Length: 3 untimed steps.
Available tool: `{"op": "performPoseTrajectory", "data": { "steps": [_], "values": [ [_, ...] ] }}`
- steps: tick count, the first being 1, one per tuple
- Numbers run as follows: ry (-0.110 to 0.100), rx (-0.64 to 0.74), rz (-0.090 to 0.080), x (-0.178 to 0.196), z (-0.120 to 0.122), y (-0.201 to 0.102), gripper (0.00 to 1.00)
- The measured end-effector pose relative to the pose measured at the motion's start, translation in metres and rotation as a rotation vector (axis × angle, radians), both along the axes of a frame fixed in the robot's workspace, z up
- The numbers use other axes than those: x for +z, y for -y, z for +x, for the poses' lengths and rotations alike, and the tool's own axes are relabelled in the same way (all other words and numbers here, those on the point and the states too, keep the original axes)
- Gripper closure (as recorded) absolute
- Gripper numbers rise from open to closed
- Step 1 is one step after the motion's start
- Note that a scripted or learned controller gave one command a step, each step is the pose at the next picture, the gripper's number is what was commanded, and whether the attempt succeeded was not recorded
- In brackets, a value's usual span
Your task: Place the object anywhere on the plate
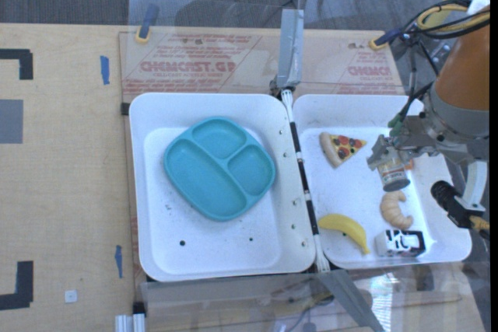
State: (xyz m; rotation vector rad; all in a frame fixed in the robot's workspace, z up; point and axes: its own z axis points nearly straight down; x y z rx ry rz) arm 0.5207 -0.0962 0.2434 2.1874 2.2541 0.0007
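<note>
The plate (219,178) lies in the left bin (148,128). In the right bin (342,109), the pizza slice (341,146) sits at the back, the croissant (394,209) right of centre, the banana (345,229) and toy car (402,242) along the front

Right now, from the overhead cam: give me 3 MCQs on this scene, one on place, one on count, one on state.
1. Where does the teal plate lie?
A. left bin
B. right bin
C. on the bench outside the bins

2. How many compartments does the plate have?
A. two
B. three
C. five

3. What lies on the plate?
A. the banana
B. the pizza slice
C. nothing

Answers:
1. A, the plate sits inside the left bin.
2. B, ridges split it into one large and two smaller sections.
3. C, the banana, pizza slice, croissant and a small black-and-white object all lie in the right bin, where the gripper hangs.
</note>
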Motion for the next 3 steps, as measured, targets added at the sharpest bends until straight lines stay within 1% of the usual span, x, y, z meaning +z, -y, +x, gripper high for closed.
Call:
{"op": "performPoseTrajectory", "data": {
  "steps": [1, 2, 3],
  "values": [
    [0.002, 0.202, -0.001, -0.025, 0.039, -0.077, 1.00],
    [0.002, 0.255, -0.001, -0.059, 0.078, -0.129, 1.00],
    [0.003, 0.438, -0.001, -0.066, 0.081, -0.195, 1.00]
  ]
}}
